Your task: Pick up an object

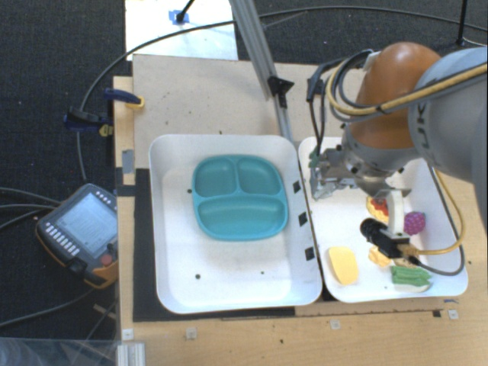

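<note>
- Two white bins sit side by side on the table: the left bin and the right bin.
- One teal plate with three compartments lies flat in the left bin, nearer its far end.
- Five small toys lie in the right bin, all in its near and right part.
- One yellow block lies near the bin's near left corner, apart from the other toys.
- One green piece lies by the near rim, towards the right.
- One orange piece lies just left of the green piece.
- One purple piece lies farther back, near the right wall.
- One red-and-yellow piece lies left of the purple piece and is partly hidden by the robot.
- One arm reaches in from the right, and its wrist hangs over the far half of the right bin.
- The jaws are over the far left part of the right bin, close to the wall shared with the left bin.
- Whether the jaws are spread or pressed together cannot be told, nor whether they touch the bin floor.
- The jaws are apart from the yellow block and from the toys to their right.
- Two clamps grip the table's left edge, one above the other.
- One pendant lies on the dark floor to the left.
</note>
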Controlling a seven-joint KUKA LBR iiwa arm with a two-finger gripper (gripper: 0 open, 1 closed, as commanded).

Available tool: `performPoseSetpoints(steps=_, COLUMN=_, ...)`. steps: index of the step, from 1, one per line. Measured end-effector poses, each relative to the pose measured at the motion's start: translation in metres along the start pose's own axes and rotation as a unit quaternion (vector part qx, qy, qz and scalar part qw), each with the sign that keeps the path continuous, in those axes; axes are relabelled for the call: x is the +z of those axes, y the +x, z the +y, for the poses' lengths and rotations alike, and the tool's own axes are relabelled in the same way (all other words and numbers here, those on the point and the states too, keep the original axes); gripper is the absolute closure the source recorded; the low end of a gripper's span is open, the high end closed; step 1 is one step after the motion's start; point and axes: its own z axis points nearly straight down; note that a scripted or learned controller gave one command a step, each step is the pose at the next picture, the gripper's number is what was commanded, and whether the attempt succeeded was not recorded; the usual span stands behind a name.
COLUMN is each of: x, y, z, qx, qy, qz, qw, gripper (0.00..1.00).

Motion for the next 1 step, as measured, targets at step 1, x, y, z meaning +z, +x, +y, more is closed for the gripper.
performPoseSetpoints(steps=1, x=0.0036, y=0.0435, z=0.0009, qx=0.000, qy=0.000, qz=0.000, qw=1.0000, gripper=1.00)
